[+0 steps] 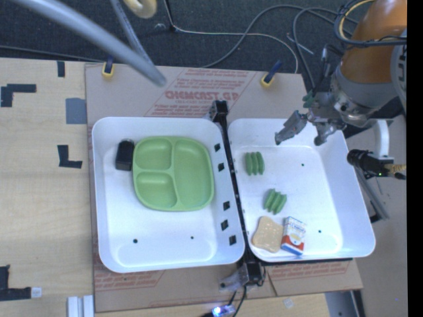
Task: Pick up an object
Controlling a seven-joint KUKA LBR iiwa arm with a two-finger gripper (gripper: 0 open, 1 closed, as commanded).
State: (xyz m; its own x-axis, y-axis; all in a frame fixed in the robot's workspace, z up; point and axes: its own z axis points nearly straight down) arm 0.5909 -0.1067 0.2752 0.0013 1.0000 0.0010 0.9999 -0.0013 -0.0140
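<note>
The right bin (330, 177) has open floor through its middle and along its right wall. Two green ridged pieces (254, 163) (275, 201) lie toward its left side, well apart from each other. A tan biscuit-like piece (267, 234) and a small red, white and blue carton (294, 236) touch near its front edge. In the left bin (106, 197), a green divided plate (174, 173) fills the centre with a black block (124, 155) beside its left rim; the front strip is bare. The gripper (306, 131) hangs over the right bin's back edge.

Red print on cardboard sheet (198, 88), too blurred to read.
</note>
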